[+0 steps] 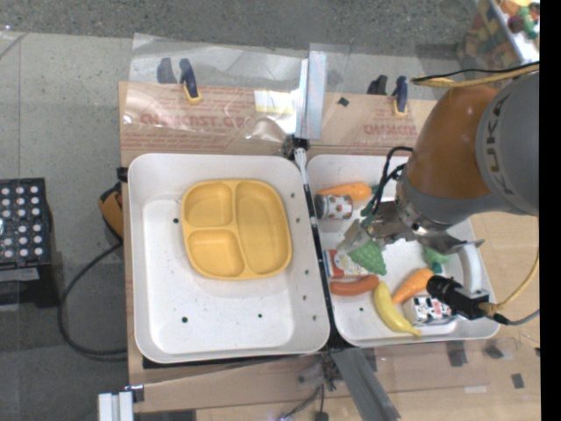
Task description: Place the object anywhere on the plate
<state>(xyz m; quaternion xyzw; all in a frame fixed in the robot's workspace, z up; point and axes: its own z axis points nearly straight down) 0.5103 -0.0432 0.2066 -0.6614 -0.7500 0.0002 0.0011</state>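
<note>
The yellow three-compartment plate (237, 240) lay bare in the left bin (158, 323), with nothing on it. The task's things lay in the right bin (351, 323): a carrot (349, 191) near the top, a small can (336, 206) just below it, a green leafy toy (368, 257), a red chilli (355, 285), a banana (390, 310), a second carrot (412, 283) and a small printed box (431, 310).

The arm hung over that right bin, and the jaws (375, 231) sat low among the clutter, just above the green leafy toy. Whether they were apart or together could not be told, as the wrist hid them.

The toys lay crowded, several touching. A descent here could well catch two at once, or nudge the leafy toy against the chilli and close on nothing. A weak grip on a soft, uneven shape might also slip during the carry across the wall between the bins, dropping the piece short of the plate.
</note>
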